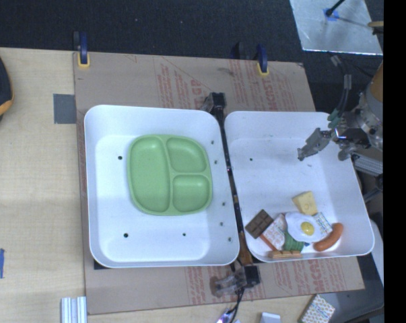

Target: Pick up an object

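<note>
Toy food pile (298, 231) at near corner of right bin (270, 180): sausage, fried egg, cheese, chocolate. Gripper (322, 145) well apart, above far right side, fingers spread, holding nothing.

Faded red printing runs in slanted rows across the brown cardboard sheet (189, 79) under the two bins, but the letters are too blurred and too small to read. The small patterned packet (277, 233) in the right white bin (270, 140) may carry print, also unreadable.
</note>
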Tool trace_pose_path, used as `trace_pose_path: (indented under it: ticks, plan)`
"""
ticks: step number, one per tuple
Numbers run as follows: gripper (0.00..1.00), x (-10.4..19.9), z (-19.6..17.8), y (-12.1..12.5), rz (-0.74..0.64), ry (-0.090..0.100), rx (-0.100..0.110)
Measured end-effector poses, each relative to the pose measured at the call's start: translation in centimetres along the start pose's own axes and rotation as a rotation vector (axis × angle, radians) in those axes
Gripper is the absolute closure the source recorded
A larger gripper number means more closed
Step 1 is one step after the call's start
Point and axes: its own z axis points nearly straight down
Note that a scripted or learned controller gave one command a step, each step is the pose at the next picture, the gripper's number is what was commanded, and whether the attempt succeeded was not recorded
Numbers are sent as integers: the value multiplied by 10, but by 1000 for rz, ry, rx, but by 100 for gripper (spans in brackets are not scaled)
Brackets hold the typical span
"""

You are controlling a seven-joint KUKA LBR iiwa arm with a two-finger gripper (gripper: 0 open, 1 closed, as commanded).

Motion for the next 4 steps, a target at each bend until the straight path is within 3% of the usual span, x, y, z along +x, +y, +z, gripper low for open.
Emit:
trace_pose_path:
  ticks: [1, 2, 3, 4]
  plan:
    - [0, -47, 119, -6, 3, 1, 10]
    - [0, -35, 175, -38, 0, 3, 7]
    - [0, -75, 180, 30, -2, -3, -7]
    - [0, -49, 181, -23, 2, 3, 5]
